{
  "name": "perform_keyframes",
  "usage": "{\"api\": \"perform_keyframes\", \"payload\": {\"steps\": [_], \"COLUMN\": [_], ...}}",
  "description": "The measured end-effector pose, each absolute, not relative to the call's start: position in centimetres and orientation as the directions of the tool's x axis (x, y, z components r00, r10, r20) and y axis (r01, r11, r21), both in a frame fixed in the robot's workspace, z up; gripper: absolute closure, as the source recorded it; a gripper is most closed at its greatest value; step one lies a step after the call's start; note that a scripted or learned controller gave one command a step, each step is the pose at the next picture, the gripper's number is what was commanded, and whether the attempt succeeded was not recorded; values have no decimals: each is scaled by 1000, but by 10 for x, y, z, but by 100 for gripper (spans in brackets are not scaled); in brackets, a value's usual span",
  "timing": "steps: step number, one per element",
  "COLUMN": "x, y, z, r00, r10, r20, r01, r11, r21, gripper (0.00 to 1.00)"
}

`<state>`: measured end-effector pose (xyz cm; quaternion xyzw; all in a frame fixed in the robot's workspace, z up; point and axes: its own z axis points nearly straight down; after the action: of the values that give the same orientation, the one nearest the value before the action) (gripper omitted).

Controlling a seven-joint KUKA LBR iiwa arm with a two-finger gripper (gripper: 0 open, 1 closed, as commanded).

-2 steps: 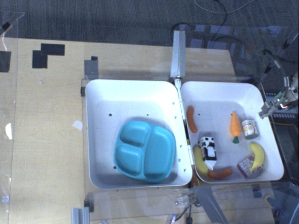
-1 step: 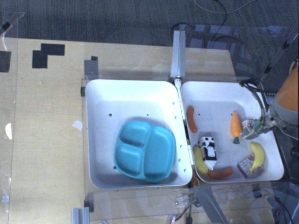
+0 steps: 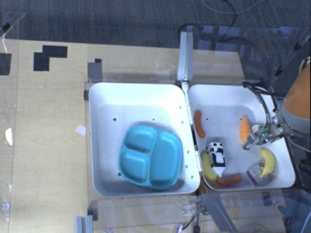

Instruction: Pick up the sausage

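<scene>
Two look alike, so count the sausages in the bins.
2, both in the right bin. One sausage lies by the left wall. The other sausage lies at the front edge, beside a banana. None looks hidden.

This is a robotics lab, set up for picking trials. A pale wooden worktop (image 3: 53, 144) carries two shallow white bins, the left bin (image 3: 102, 130) and the right bin (image 3: 218, 101), fixed side by side with metal brackets (image 3: 185, 57) at their joint. Black tape marks (image 3: 48, 56) sit on the wood, loose cables (image 3: 233, 8) trail over dark carpet (image 3: 97, 8), and what seem to be toy foods lie in the right bin beside a grey and orange robot arm (image 3: 297, 101).
</scene>
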<state>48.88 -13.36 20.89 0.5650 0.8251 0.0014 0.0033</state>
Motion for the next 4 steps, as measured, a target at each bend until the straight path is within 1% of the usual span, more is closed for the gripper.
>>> {"api": "perform_keyframes", "payload": {"steps": [1,2,3,4], "x": [558,514,547,508], "y": [-111,-46,-39,-90], "z": [234,219,184,121], "r00": [-341,-262,-146,104], "r10": [940,965,989,995], "r20": [-4,-1,-1,-2], "r01": [940,965,989,994], "r11": [341,262,146,-104], "r21": [6,3,3,15], "gripper": [100,100,100,100]}}
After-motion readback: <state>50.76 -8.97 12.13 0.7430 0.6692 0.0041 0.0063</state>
